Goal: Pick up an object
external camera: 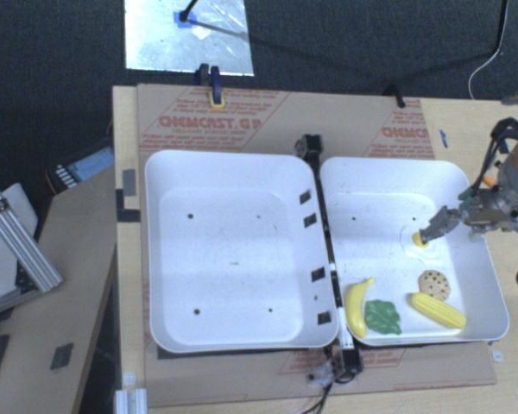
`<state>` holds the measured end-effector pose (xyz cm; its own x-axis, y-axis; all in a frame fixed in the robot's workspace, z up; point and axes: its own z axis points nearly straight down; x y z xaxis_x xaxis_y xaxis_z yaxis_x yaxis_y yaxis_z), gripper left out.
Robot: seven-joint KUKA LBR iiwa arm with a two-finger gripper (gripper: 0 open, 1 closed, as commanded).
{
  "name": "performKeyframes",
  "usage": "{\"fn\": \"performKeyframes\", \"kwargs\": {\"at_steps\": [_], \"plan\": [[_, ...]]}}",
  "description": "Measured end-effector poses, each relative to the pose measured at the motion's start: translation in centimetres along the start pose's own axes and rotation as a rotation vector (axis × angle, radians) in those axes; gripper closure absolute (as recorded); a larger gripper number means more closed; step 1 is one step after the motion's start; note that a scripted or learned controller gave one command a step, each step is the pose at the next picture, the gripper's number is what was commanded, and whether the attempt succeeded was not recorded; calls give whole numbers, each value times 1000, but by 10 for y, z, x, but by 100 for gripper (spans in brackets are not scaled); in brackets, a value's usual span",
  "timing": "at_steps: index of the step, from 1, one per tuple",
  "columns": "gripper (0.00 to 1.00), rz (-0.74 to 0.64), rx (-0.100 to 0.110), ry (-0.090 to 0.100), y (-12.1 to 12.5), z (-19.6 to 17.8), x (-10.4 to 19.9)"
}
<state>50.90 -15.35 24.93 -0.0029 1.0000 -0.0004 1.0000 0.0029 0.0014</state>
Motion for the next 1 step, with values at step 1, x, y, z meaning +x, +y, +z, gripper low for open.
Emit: {"fn": "performKeyframes", "kwargs": {"at_steps": [1], "plan": [[0, -10, -15, 0, 6, -128, 67]]}}
